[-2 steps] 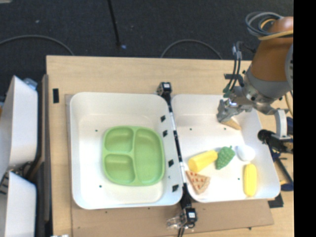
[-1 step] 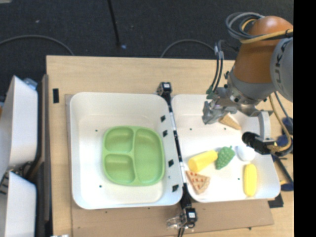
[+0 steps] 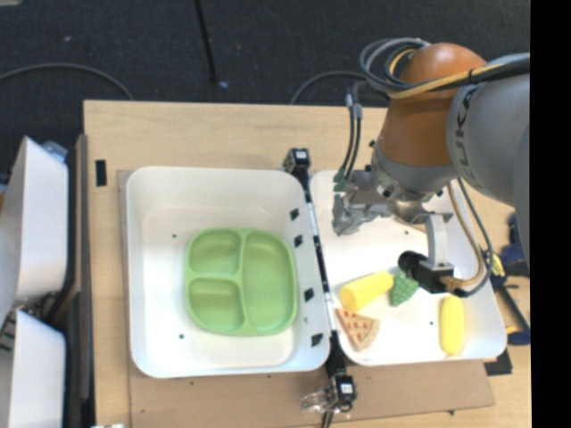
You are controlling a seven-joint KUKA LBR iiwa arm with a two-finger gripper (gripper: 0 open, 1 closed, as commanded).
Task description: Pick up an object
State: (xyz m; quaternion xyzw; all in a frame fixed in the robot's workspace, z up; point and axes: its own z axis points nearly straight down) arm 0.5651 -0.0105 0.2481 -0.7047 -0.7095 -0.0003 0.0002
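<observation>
The yellow cylinder (image 3: 367,289) was your likeliest pick. It lay on the floor of the right bin (image 3: 379,250), nearer the camera than the gripper (image 3: 351,214) and a shade toward the arm's side, with bare white floor between the two. Its long axis ran roughly across the view, the arm-side end tipped slightly away from the camera, so a grasp would probably have had to close across that axis.

Just beyond its arm-side end, touching or nearly so, sat a small green toy (image 3: 404,290). A waffle-patterned wedge (image 3: 358,327) lay just on its camera side, and those two neighbours left little room. Farther toward the arm lay a yellow oblong piece (image 3: 452,324), well clear of the rest and also farther from the gripper.

The gripper hung above the bin's far corner, carrying nothing that you could see. You could not tell from this angle whether it was open or closed. On the gripper's other side, the left bin (image 3: 161,205) held a green divided plate (image 3: 241,281).
</observation>
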